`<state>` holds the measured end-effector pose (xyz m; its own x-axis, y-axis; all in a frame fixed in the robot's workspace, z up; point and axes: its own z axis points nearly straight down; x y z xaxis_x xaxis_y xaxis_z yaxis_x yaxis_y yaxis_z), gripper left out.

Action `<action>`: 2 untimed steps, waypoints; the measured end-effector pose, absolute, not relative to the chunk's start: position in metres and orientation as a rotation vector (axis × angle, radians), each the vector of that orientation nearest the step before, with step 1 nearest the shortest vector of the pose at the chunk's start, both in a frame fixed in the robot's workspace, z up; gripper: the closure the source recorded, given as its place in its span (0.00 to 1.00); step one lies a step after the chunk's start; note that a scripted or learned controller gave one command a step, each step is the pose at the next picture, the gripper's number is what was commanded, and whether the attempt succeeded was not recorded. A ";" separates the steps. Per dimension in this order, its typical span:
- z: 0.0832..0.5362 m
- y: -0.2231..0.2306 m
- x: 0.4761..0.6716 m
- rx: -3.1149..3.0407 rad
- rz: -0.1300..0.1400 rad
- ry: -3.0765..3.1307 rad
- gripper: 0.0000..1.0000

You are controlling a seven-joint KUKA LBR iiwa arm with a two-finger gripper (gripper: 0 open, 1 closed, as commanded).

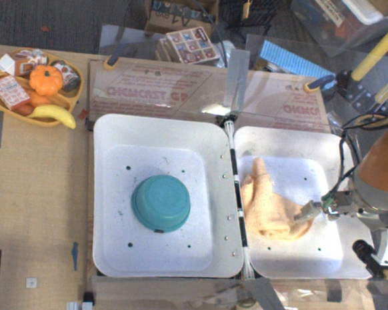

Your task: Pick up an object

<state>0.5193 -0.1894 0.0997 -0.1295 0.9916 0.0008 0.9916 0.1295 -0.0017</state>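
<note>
jaws (304, 213) at tan toy (268, 205) edge – state unclear | R bin (333, 255) | teal bowl (161, 202) – L bin (107, 244)

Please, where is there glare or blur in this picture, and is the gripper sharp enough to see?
In the camera view, glare whitens the clear sheet behind the bins; the teal bowl is sharp with a soft shadow; the gripper, at the pale cloth-like object, is smeared by blur.

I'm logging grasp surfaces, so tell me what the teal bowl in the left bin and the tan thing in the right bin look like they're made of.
Teal bowl: probably hard plastic, matte, upside down; uniform colour, crisp rim, holds its shape. Tan object: likely soft rubber or foam, glove-like; lumpy, sagging outline, dull surface, though the blur leaves this open.
</note>
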 end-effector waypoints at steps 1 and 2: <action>0.088 -0.147 0.519 -1.759 -0.005 -2.613 0.00; 0.098 -0.148 0.520 -1.766 -0.008 -2.612 1.00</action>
